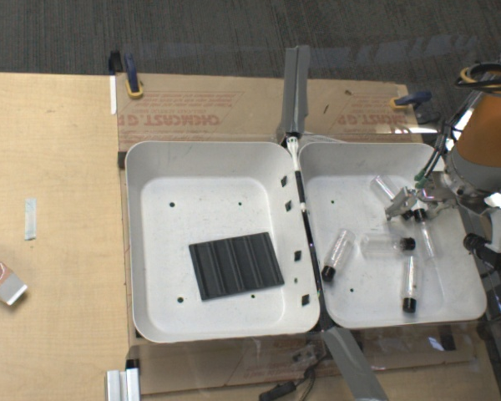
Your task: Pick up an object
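Fingers of the gripper (pixel 411 203) reach down into the right bin (pixel 351 307) near its right edge, but at this slant and size I cannot tell whether they are spread or pressed together, nor whether anything sits between them. Just beside the fingertips lies a small clear tube (pixel 382 188), toward the bin's back edge, and a black-capped piece (pixel 407 244) rests a little nearer the front. A clear tube with a black cap (pixel 410 284) lies close to the front right corner, its cap pointing at the front edge. Another black-capped tube (pixel 335 255) lies tilted near the bin's left wall, well apart from the gripper. Between these, a faint clear flat piece (pixel 376 245) lies on the floor of the bin. A dark ribbed rectangular block (pixel 235 265) sits alone in the middle of the left bin (pixel 150 174). On the bench's left edge lies a small red and white packet (pixel 0 279), with a thin grey strip (pixel 30 219) behind it.
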Action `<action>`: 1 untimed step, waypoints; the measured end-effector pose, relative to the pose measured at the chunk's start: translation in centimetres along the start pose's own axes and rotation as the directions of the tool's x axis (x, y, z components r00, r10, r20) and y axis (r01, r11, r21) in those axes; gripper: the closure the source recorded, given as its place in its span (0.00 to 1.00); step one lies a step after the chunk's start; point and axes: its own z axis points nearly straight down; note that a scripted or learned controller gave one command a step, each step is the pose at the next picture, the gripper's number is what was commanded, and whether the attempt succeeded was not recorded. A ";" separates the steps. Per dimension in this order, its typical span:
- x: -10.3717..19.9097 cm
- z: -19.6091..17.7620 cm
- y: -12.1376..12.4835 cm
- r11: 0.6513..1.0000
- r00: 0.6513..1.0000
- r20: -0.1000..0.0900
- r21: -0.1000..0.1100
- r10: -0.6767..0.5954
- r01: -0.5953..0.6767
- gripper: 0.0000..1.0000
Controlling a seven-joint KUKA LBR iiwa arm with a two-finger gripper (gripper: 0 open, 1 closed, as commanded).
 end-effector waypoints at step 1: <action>-0.2 -1.0 0.0 1.000 1.000 0.004 -0.003 0.002 -0.002 1.00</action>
